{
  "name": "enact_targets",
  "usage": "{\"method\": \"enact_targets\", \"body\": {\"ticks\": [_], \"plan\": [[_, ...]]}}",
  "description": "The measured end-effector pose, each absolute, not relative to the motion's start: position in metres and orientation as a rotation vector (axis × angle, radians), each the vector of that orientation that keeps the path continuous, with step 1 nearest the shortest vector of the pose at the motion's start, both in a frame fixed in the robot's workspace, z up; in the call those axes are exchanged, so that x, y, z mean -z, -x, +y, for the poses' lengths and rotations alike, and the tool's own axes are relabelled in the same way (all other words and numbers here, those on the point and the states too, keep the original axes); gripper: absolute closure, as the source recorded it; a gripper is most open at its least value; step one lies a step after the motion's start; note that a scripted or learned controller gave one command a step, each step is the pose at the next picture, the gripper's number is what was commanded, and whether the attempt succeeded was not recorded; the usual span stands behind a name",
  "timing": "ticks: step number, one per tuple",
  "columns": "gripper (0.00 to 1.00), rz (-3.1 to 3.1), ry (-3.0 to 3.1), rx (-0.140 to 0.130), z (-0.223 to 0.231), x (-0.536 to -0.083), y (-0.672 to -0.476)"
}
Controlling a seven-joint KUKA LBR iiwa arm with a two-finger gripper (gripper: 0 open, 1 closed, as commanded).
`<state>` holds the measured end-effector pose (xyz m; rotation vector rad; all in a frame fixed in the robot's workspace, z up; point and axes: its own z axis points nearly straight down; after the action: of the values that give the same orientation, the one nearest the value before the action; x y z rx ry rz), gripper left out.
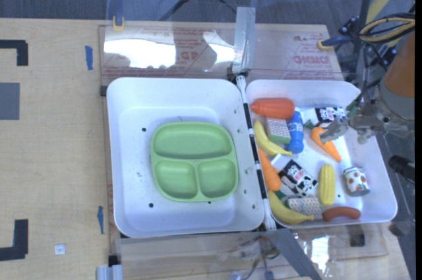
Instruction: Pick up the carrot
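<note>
The gripper (344,127) hangs low over the right bin (379,170), its metal fingers at the upper end of a small orange carrot (328,143); whether they are closed on it cannot be told from above. The carrot lies tilted near the bin's right side, just right of a blue bottle (295,132). The left bin (125,140) holds a green divided plate (194,161).

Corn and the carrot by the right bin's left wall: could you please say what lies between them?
A black-and-white cow toy lies between the corn and that carrot, seen in the camera view.
</note>
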<state>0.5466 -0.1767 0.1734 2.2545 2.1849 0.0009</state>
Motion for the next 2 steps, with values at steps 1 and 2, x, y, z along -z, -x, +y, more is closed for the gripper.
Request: {"method": "enact_targets", "body": {"ticks": [1, 2], "plan": [[0.00, 2.264, -2.174, -0.003, -0.184, -0.086, -0.551], [0.00, 2.258, -2.181, -0.002, -0.188, -0.140, -0.572]]}}
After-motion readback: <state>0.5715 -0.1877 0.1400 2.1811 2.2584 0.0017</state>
